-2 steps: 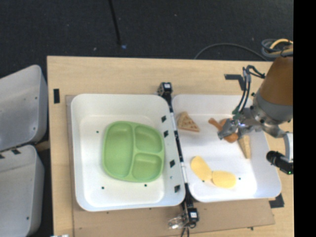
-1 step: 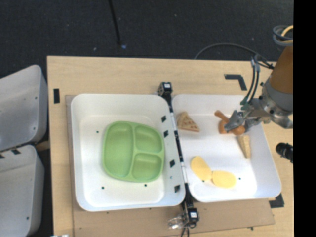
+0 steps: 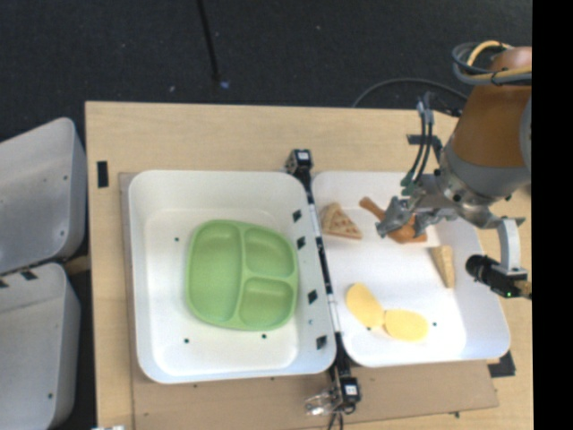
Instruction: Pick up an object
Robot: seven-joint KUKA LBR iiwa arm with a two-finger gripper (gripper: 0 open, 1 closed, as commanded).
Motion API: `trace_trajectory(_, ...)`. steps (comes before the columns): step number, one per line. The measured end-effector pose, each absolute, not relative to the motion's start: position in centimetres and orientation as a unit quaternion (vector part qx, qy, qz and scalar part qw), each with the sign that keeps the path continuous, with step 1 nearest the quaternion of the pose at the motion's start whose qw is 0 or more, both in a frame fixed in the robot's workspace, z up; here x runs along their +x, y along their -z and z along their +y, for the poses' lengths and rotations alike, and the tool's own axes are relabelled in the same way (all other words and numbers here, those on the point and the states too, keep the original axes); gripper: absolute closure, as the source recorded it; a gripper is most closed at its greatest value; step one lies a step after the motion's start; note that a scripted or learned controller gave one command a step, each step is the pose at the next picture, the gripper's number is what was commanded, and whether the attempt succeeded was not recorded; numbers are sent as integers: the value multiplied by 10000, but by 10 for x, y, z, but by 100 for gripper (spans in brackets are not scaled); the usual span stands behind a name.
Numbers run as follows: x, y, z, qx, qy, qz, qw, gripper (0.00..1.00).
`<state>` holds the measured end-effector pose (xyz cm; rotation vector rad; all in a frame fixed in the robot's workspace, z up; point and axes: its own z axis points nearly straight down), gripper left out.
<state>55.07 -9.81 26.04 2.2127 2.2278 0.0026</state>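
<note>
The gripper (image 3: 397,222) hangs low over the right bin (image 3: 474,334), near its far edge, with the grey arm (image 3: 483,150) and its orange band rising behind it to the right; how its fingers stand I cannot tell — they blur into the dark shape at the tip. Directly under and just right of the tip lies an orange-brown piece (image 3: 412,233), partly hidden by the gripper; a thin brown stick (image 3: 371,207) pokes out to its upper left, touching or nearly touching the tip. Left of the gripper, close by, sits a tan wedge (image 3: 339,222) against the divider between the bins; right and a little nearer the camera lies a pale narrow wedge (image 3: 443,265). Well below the gripper rest two yellow ovals (image 3: 385,314), overlapping — one toward the divider, one further right. Far to the gripper's left, the left bin (image 3: 152,348) holds a green compartment plate (image 3: 242,274), lying flat.
</note>
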Motion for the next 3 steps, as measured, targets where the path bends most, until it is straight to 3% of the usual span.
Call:
trace_trajectory(2,531,-254,-2,7050,0,7092,-3,100)
trace_trajectory(3,536,-240,50,7051,8,7091,-9,100)
